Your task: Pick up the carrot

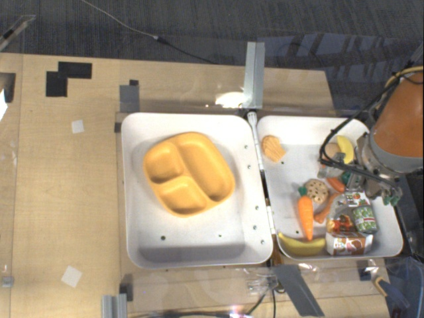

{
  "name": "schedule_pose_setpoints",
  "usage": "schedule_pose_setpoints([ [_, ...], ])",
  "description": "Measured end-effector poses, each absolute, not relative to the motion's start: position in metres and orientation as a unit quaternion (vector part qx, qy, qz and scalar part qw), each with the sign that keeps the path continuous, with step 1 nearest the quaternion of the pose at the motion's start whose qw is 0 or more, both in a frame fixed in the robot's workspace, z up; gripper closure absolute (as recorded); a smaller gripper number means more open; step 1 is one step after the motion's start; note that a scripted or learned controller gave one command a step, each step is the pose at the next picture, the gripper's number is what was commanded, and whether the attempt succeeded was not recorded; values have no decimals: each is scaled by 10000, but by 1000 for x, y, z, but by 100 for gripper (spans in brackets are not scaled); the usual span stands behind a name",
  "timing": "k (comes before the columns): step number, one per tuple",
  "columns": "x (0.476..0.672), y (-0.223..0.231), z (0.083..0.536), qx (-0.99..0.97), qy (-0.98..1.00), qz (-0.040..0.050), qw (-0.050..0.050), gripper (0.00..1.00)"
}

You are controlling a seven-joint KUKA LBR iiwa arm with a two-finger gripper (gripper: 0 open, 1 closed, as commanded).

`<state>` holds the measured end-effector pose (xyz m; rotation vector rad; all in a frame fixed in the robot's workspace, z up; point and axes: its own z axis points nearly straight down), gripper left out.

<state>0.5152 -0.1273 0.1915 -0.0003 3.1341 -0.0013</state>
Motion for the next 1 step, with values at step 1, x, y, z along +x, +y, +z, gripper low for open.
schedule_pose_setpoints([
  [1,520,-90,91,94,9999,-11,100,0],
])
